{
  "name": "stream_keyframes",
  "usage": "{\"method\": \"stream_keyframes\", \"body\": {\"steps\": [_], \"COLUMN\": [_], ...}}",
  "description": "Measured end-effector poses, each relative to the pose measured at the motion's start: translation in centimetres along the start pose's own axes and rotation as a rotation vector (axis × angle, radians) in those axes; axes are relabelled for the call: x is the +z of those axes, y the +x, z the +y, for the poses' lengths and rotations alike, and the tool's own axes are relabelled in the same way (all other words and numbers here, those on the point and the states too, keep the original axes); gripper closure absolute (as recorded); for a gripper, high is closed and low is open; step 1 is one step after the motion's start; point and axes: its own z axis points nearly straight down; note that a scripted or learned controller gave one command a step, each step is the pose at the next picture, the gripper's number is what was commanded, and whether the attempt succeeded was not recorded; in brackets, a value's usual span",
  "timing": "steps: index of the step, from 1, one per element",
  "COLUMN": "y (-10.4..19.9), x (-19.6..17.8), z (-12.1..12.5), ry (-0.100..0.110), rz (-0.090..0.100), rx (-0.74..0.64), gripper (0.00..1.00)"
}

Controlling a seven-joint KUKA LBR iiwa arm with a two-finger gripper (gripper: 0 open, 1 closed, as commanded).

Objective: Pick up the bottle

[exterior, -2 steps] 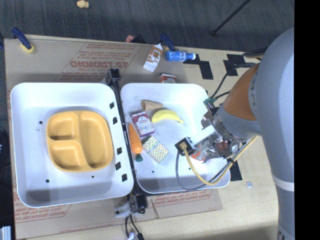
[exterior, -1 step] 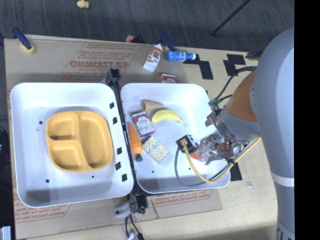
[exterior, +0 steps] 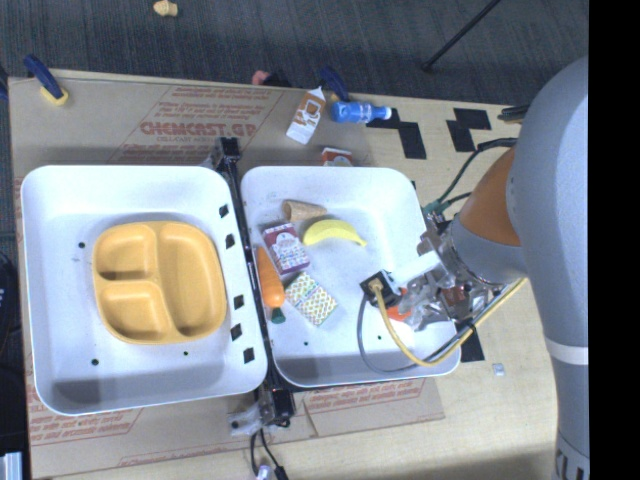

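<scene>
Blue bottle [exterior: 358, 113] on table beyond right bin [exterior: 400, 183], long axis left-right. Pincer [exterior: 400, 303] low inside bin, well apart, up-left travel needed. Pincer state: cannot tell.

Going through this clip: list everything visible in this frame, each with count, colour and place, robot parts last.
bins: 2, white, side by side on the bench
divided plate: 1, yellow, in the left bin
banana: 1, yellow, right bin, upper middle
cone: 1, tan, right bin, just left of the banana
small box: 1, purple and red, right bin, left part
carrot: 1, orange, along the right bin's left wall
patterned packet: 1, pale with green, below the small box
bottle: 1, blue, on the bench beyond the right bin
small carton: 1, white and brown, left of the bottle
clamps: 2, blue, bench's far edge
arm: 1, grey with orange band, at right
gripper: 1, dark, over the right bin's lower right
</scene>
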Motion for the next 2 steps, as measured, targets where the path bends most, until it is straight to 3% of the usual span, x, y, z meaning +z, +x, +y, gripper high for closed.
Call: {"method": "stream_keyframes", "body": {"steps": [2], "y": [-0.1], "x": [-1.7], "z": [0.8], "ry": [-0.003], "rz": [0.003], "rx": [0.001], "gripper": [1.00]}}
